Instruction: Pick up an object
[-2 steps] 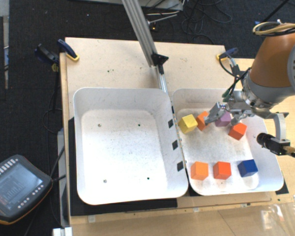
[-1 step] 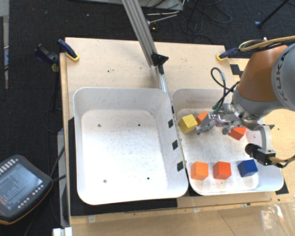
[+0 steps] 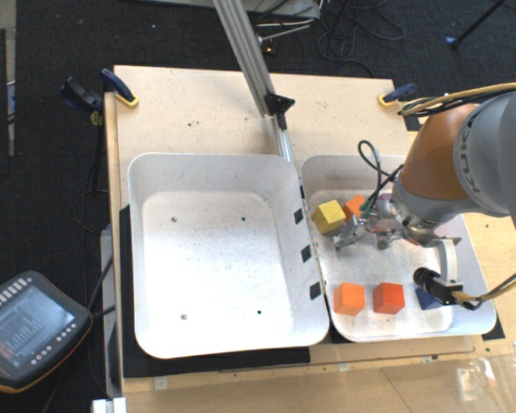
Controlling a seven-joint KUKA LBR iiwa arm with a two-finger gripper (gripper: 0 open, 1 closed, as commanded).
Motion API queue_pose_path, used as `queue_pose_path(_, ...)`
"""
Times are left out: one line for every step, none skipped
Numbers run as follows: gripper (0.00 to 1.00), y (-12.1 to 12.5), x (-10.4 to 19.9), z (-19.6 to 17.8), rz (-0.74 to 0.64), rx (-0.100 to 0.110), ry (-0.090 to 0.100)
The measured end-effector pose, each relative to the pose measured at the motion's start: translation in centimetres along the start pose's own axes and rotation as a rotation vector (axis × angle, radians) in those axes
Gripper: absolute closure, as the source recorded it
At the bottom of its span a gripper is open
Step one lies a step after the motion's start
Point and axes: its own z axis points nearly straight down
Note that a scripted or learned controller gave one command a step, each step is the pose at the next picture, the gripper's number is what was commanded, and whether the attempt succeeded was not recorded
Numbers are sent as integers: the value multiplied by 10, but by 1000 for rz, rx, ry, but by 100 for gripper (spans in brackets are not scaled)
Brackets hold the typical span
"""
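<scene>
Two orange plastic cubes sit untouched at the near edge of the right-hand white bin. Farther in, a yellow block lies just left of the metal two-finger gripper, low in that bin. Its fingers look spread with nothing between them, so I'd say the pick is not yet made.
</scene>
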Motion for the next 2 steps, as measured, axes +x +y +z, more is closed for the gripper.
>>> queue_pose_path(100,2,0,-14,-1,-7,-1)
queue_pose_path(100,3,4,-58,-4,-11,-2)
